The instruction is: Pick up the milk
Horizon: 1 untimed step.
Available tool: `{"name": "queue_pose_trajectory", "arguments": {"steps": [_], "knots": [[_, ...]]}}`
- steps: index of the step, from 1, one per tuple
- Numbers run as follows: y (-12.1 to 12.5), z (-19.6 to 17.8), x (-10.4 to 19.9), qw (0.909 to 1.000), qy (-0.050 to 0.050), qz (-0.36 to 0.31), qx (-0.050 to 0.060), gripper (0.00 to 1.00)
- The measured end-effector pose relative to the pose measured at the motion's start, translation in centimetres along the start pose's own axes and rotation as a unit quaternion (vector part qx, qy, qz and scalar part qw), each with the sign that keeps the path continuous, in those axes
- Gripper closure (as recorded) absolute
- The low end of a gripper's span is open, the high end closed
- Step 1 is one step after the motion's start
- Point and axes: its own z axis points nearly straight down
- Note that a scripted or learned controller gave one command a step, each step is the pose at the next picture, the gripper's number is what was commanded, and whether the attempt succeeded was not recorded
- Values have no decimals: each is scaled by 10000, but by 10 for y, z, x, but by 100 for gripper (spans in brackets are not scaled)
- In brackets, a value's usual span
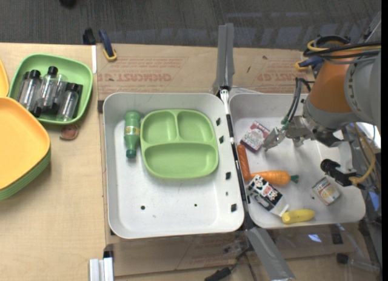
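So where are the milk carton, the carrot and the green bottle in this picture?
milk carton (265, 191): camera view, on its black-and-white cow-patterned side.
carrot (271, 177): camera view, on the middle of its orange body.
green bottle (131, 132): camera view, on its body, beside the green divided plate.

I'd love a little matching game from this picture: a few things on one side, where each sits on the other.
Things:
1. green bottle
2. carrot
3. milk
4. divided plate

Places:
A. right bin, just below the carrot
B. left bin, along its left side
C. right bin, lying across its middle
D. left bin, right of the bottle

Pairs: 1-B, 2-C, 3-A, 4-D
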Motion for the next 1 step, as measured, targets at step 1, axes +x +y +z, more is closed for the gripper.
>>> {"name": "queue_pose_trajectory", "arguments": {"steps": [1], "knots": [[70,-1,20,9999,-4,-111,-5,0]]}}
